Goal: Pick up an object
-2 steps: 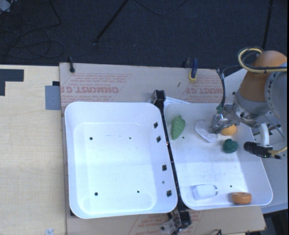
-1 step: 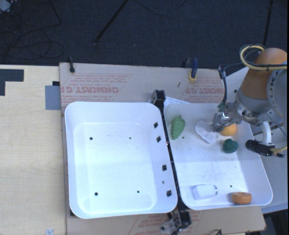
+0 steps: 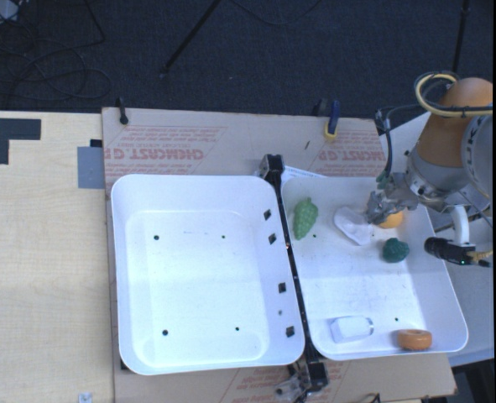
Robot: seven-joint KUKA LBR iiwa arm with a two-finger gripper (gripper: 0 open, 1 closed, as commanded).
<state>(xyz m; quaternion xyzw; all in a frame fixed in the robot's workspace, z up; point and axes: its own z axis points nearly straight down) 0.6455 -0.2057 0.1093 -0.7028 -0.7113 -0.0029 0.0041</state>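
Note:
My gripper hangs low over the far right part of the right bin, beneath the grey arm with its orange band. It sits over a yellow-orange object and at the edge of a pale crumpled piece. A dark green lump lies just in front of it. A light green knobbly object rests near the bin's left wall. A white block and an orange disc lie along the near edge.
The left bin stands beside the right one, with a black clip strip along the shared wall. Both bins rest on a cardboard sheet. A blue clamp holds its far edge.

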